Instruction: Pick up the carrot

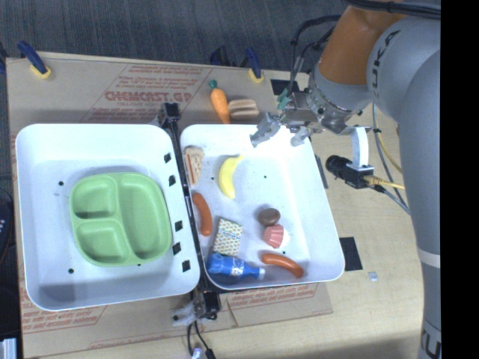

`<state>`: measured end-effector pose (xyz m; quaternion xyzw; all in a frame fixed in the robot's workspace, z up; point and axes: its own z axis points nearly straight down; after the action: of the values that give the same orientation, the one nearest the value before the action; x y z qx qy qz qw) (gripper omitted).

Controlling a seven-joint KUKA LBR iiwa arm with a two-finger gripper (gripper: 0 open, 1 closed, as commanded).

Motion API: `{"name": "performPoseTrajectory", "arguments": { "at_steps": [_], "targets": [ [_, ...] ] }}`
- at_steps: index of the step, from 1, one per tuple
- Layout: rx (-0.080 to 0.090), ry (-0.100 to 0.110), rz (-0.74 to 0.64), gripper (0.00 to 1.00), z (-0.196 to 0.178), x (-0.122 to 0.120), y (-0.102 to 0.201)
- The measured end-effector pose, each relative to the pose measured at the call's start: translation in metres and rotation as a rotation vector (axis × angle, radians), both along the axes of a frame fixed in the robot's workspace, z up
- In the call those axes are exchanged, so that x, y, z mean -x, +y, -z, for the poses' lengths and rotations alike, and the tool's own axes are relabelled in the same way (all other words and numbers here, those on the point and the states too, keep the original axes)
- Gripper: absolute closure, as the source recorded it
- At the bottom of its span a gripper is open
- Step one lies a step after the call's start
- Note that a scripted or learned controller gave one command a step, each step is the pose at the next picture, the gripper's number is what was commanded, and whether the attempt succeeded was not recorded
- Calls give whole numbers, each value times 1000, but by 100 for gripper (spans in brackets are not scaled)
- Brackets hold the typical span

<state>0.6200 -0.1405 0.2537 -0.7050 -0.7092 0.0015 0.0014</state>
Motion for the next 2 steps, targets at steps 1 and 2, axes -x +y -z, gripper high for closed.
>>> {"name": "performPoseTrajectory", "arguments": {
  "at_steps": [1,2],
  "targets": [
    [2,-12,-219,0,147,-26,-24],
    [0,-3,-270,0,161,-37,37]
  ]
}}
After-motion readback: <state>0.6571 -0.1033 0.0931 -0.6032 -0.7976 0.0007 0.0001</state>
